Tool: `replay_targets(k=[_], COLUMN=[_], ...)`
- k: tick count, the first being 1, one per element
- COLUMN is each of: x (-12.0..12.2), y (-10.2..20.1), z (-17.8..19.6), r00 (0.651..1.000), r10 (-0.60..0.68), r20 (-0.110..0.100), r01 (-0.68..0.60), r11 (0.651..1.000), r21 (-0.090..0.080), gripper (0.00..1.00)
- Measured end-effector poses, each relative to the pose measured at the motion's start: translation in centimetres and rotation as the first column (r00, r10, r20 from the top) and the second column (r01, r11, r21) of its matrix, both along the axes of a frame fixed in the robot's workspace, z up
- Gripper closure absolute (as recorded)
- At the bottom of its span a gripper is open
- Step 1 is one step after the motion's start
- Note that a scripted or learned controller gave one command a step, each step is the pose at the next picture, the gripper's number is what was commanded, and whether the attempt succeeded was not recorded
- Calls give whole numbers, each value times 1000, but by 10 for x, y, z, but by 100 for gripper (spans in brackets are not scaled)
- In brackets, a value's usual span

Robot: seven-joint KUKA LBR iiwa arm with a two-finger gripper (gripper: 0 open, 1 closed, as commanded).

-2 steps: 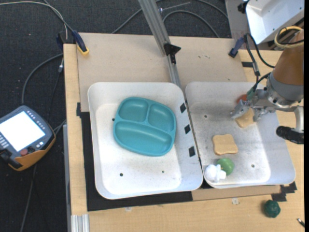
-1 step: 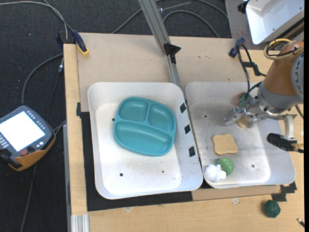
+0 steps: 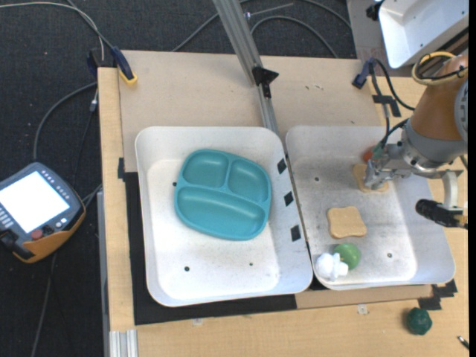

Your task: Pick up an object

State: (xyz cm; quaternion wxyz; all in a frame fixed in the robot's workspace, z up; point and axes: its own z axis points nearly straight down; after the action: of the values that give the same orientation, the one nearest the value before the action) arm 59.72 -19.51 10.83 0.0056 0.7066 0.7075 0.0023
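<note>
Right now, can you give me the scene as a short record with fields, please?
left bin: holds a teal divided plate
right bin: holds three things
near end effector: end effector sits low over a tan piece at the far side of the right bin
middle: tan toast slice, lying flat
near corner: green and white item
outside the bins: dark green ball on the bench
</note>
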Motion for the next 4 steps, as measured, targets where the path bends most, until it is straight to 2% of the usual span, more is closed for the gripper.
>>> replay_targets(k=[1,2,3,4], x=[-3,-2,-2,0], y=[1,1,1,54], z=[63,117,94,89], r00=[1000,1000,1000,1000], r10=[0,0,-1,4], r20=[-7,-4,-14,-13], r01=[0,0,1,-4], r11=[1000,1000,1000,1000], r21=[4,3,5,7], gripper=[100,100,100,100])
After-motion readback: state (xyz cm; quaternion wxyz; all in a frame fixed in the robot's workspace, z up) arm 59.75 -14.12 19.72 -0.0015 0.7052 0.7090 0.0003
